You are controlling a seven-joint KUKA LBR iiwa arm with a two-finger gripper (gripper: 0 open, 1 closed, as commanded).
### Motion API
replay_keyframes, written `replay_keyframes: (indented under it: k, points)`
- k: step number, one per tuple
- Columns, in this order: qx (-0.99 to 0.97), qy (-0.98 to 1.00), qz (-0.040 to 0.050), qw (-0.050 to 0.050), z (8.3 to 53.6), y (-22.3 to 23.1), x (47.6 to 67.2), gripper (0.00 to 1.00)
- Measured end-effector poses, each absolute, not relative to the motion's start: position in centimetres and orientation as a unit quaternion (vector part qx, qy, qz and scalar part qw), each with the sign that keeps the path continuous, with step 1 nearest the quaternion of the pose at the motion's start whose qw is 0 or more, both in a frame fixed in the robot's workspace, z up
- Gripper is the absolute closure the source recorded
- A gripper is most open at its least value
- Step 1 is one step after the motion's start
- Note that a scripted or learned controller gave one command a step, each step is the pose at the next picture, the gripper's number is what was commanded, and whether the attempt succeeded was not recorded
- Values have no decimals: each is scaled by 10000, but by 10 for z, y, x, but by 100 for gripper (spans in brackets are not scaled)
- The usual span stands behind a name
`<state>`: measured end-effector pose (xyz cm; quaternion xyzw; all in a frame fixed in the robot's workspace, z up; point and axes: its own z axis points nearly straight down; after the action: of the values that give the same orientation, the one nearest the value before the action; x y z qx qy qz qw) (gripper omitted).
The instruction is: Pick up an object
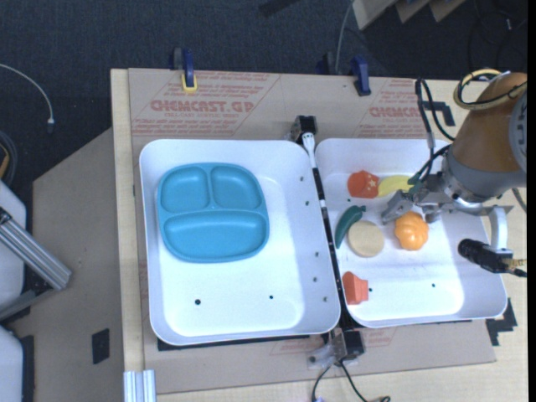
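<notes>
Left shallow white bin [239,308] carries blue three-compartment plastic plate [213,212]. Right white bin [427,296] holds round orange fruit [411,232], beige disc [366,239], red tomato-like piece [363,184], yellow piece [394,184], green pepper [347,224], small red-orange block [355,288]. Gripper [410,206] poised directly over orange fruit; finger spread cannot be told, nothing seen gripped.

Orange ball [411,231] in right bin [444,304]

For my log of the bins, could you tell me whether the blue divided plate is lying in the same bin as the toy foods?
No, the blue divided plate lies in the left bin, apart from the foods.
</notes>
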<state>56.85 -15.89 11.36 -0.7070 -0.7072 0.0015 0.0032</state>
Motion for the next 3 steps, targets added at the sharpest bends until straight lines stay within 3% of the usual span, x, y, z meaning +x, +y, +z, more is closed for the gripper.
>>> replay_keyframes:
  k: [1, 2, 3]
  points:
    - [-7073, -7069, -3, -9, 128, -160, 570, 100]
    - [-7070, -7072, -14, -32, 191, -165, 570, 100]
    - [-7068, -7074, -12, -30, 225, -165, 571, 100]
